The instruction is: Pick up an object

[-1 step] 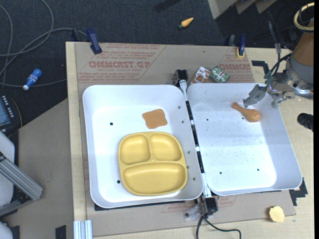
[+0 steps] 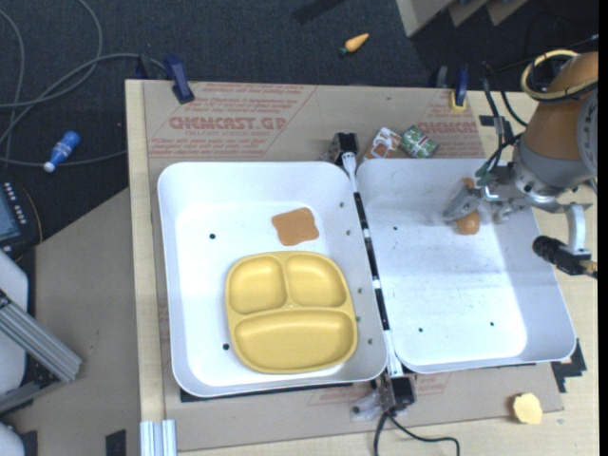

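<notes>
I'm seeing the arm (image 2: 556, 126) reaching in from the right and hanging low over the right bin (image 2: 456, 293), near its far edge. The gripper (image 2: 472, 207) is sitting right above a small orange piece (image 2: 466, 223) lying on the bin floor; I cannot tell how its claw is set, or whether it is touching the piece. In the left bin (image 2: 190, 255) a yellow tray (image 2: 290, 312) is lying flat, with a brown slab (image 2: 294, 226) just beyond it
</notes>
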